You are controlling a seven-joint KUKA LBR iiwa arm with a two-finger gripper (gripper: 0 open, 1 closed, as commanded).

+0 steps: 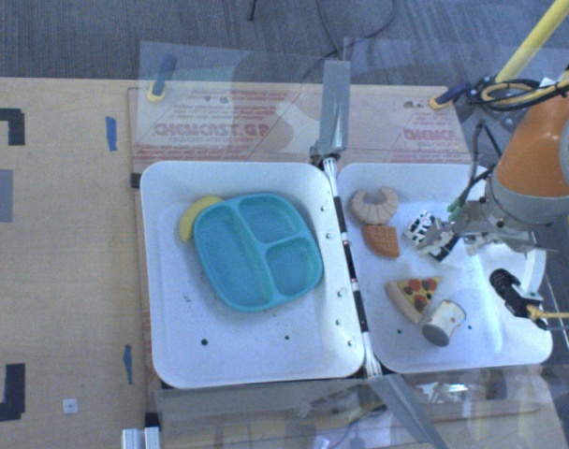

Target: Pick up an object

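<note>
Your jaws hang low in the right bin just beside the black-and-white toy, you cannot tell how open they are, and nothing is lifted yet.

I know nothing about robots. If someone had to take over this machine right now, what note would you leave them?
Gripper: low in the right bin, right beside the black-and-white toy; grip unreadable from here.
Right bin also holds: round bread, orange piece, pizza slice, cup on its side.
Left bin: blue tray, yellow piece at its edge.
Done: nothing visibly lifted.
Left: grasp one object and raise it.
</note>
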